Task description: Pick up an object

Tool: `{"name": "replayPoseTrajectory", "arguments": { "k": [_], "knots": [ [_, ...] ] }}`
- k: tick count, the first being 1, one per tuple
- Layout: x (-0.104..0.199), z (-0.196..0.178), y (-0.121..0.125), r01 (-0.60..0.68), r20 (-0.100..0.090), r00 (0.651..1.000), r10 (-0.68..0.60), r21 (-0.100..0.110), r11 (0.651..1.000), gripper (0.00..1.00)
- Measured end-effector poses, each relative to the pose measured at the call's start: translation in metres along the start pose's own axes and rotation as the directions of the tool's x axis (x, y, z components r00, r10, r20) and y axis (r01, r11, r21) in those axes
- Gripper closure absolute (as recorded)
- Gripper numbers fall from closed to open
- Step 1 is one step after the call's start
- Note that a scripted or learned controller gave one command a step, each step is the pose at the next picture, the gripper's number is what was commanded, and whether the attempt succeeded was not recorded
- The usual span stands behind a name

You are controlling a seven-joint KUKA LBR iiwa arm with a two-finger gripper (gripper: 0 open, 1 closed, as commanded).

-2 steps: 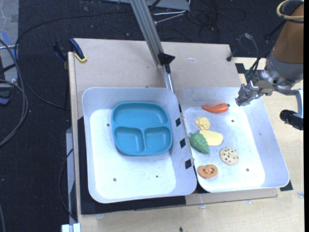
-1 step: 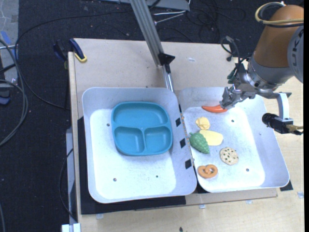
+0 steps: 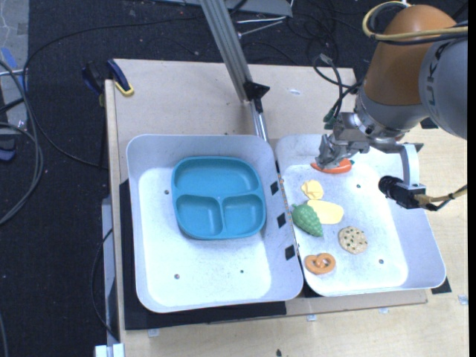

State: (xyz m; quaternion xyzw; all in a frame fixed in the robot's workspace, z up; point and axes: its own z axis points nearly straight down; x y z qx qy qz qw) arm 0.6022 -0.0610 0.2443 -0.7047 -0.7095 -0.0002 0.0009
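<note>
Right bin (image 3: 416, 270), right of centre: orange piece (image 3: 336, 166) against the upper wall, directly beneath the fingers (image 3: 331, 155), touching or nearly so; how far open, cannot tell. Below, clustered toward the left wall: yellow pieces (image 3: 321, 203), green piece (image 3: 307, 219), cookie (image 3: 352, 239), pretzel (image 3: 320, 263). Bare floor along the right side. Left bin (image 3: 149, 222): blue divided tray (image 3: 219, 198), wide margins below.

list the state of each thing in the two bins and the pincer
pincer: down on the orange piece, grip unclear
orange piece: flat, far end of right bin
blue tray: upright, in left bin
green toy: lying against yellow pieces
cookie: flat, apart
pretzel: flat, near front
</note>
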Motion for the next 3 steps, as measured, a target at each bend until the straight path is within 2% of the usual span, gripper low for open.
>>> {"name": "replayPoseTrajectory", "arguments": {
  "k": [3],
  "knots": [
    [0.16, 0.019, -0.014, 0.001, 0.0, 1.0, -0.001, 0.0, 1.0, 1.0]
  ]
}}
